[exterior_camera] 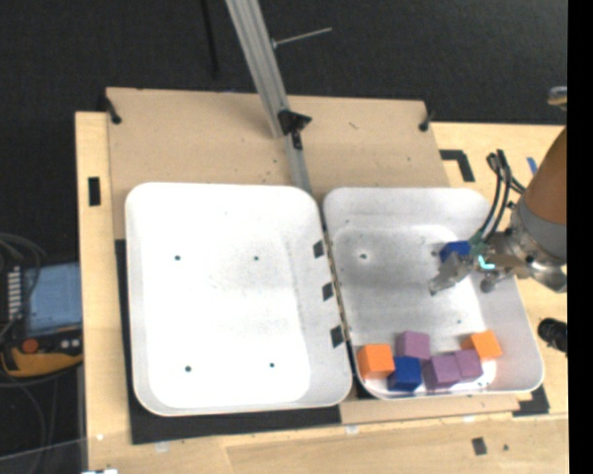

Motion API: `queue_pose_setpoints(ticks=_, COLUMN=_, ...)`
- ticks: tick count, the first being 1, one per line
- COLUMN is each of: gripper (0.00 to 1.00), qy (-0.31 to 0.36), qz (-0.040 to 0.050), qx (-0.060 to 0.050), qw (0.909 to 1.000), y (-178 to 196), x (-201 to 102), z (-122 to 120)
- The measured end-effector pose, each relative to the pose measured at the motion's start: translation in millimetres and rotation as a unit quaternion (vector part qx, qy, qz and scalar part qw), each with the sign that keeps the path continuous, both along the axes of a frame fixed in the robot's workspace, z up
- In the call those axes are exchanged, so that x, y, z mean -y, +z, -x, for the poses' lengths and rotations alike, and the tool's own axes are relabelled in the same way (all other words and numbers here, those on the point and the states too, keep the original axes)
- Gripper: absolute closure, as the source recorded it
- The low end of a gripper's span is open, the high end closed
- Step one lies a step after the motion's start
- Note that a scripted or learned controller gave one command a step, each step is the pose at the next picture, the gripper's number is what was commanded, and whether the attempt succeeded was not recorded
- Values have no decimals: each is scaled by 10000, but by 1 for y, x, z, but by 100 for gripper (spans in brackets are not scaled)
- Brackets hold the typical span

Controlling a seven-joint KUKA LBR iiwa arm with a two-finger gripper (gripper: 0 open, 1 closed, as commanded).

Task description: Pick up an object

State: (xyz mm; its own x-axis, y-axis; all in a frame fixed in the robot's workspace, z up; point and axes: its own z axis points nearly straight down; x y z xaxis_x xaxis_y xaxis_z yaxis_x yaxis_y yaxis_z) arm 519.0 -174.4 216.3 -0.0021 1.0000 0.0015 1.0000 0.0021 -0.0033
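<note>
Bench stock, as I am seeing it from beside the rig:

- Arm (546, 200): reaching in from the right and being cut off at the frame's edge, so just the orange band and the grey wrist are showing. Dark cables are looping above the wrist.
- Gripper (466, 276): hanging over the upper right part of the right bin (395, 235). It is blurring into grey metal, and whether the claw is wide or narrow I cannot tell.
- Small blue shape (456, 251): sitting right against the gripper's upper left side. Whether it is a loose block or part of the tool is too unclear to settle.
- Blocks, all crowding the right bin's near edge: orange block (378, 358), blue block (406, 373) just in front of it, purple block (413, 345) behind that, two more purple blocks (453, 368) touching side by side, and a second orange block (485, 344) at the right end. Where one is ending and the next beginning is partly hidden.
- Left bin (222, 294): showing a few dark specks on its white floor.
- Metal pole (262, 57): slanting up out of the top of the frame.
- Device with a blue face (54, 299): lying at the far left among cables, partly cut off.
- Writing: no label is showing sharply enough to read.
</note>
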Motion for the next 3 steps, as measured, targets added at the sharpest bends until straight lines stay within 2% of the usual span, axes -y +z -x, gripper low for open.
queue_pose_setpoints(ticks=1, gripper=0, qy=-7, qz=7, qx=24, qw=10000, y=2, x=0, z=-1)
queue_pose_setpoints(ticks=2, gripper=0, qy=-17, qz=11, qx=-3, qw=10000, y=-41, x=5, z=3)
queue_pose_setpoints(ticks=3, gripper=0, qy=-35, qz=7, qx=-4, qw=10000, y=-97, x=-2, z=-2)
